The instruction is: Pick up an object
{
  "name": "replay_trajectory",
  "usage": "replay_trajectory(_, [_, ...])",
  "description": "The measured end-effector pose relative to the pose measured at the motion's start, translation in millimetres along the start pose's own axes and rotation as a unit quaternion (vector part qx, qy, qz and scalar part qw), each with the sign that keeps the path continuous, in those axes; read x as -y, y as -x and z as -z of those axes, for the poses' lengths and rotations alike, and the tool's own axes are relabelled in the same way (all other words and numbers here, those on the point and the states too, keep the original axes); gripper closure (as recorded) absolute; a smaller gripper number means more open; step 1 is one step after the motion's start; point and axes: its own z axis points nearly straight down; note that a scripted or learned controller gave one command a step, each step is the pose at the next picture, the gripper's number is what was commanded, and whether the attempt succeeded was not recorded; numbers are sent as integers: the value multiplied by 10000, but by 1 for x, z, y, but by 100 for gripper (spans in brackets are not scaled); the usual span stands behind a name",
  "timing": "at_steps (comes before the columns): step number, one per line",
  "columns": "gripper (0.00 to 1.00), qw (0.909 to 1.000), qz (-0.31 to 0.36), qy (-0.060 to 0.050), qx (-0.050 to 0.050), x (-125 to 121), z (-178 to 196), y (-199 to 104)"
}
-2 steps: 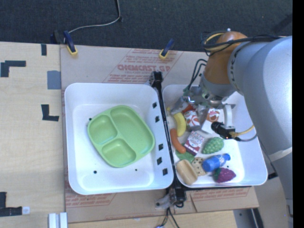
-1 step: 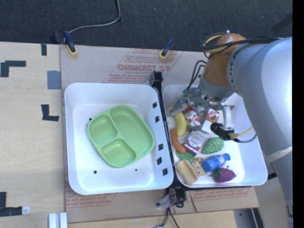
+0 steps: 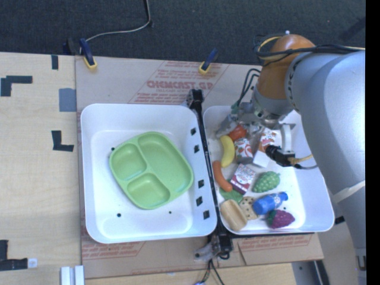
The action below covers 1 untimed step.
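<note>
A grey arm (image 3: 332,100) lowers its end effector (image 3: 252,123), grip state impossible to tell, over the right bin (image 3: 314,200), where light plastic toy food sits; the stiff, smooth yellow banana (image 3: 227,150) looks best pinched mid-length. Cardboard (image 3: 136,85) reads "CHEMCAST".

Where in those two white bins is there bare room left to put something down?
The left bin has bare floor all round the green divided tray, widest along its near edge and left side. The right bin is crowded: a banana, green grapes, a blue bottle and other toy food fill its left and middle, under the gripper. Its far-right strip is bare.
</note>
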Motion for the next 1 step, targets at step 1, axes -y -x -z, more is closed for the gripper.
replay_trajectory(1, [100, 10000, 7, -7, 4, 0, 10, 0])
